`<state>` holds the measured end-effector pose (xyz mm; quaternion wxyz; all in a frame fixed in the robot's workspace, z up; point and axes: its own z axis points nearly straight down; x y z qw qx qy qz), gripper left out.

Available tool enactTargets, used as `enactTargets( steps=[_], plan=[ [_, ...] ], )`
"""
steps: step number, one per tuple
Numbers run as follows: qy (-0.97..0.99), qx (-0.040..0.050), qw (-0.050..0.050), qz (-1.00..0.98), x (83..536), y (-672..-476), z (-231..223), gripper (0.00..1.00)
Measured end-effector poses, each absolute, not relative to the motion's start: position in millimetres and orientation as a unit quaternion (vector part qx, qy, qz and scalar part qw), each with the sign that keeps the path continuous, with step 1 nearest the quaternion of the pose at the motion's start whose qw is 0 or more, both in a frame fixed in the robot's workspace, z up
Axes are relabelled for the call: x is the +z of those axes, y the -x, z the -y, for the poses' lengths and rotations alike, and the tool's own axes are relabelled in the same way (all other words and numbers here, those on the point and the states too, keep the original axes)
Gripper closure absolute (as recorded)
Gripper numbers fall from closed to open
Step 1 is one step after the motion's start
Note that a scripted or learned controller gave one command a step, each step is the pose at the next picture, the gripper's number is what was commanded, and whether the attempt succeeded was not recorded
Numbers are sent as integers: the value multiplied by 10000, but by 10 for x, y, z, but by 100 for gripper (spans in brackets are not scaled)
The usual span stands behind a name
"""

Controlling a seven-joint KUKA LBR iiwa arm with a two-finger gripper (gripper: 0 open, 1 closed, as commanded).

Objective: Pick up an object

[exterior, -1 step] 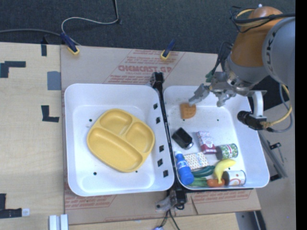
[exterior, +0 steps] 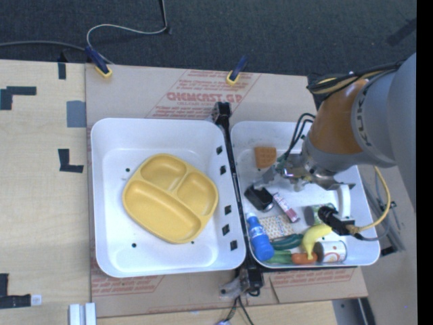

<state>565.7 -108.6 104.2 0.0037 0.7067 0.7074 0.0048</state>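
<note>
My arm [exterior: 365,124] cut off by right edge, upper links out of frame. My wrist covers part of right bin [exterior: 369,252] floor. My fingertips lost in blur by black object [exterior: 258,197] (gap unreadable). Small items under banana [exterior: 314,235] overlap, outlines unclear. Label on blue bottle [exterior: 258,237] too small to read.

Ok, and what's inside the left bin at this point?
The left bin holds one yellow divided plate, lying flat near its middle with its compartments facing up. Whatever lies beneath the plate is covered, so that can't be judged.
</note>
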Motion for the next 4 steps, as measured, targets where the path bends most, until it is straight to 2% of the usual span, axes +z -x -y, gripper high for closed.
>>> enactTargets(
  steps=[1,2,3,4],
  plan=[
    [-7082,134,182,-7057,981,-5408,968,0],
    [-7057,163,181,-7081,1108,-5434,938,100],
    [-7068,-1,8,-7074,2417,-5580,939,100],
    [-7067,-5,3,-7075,2413,-5577,939,0]
  ],
)
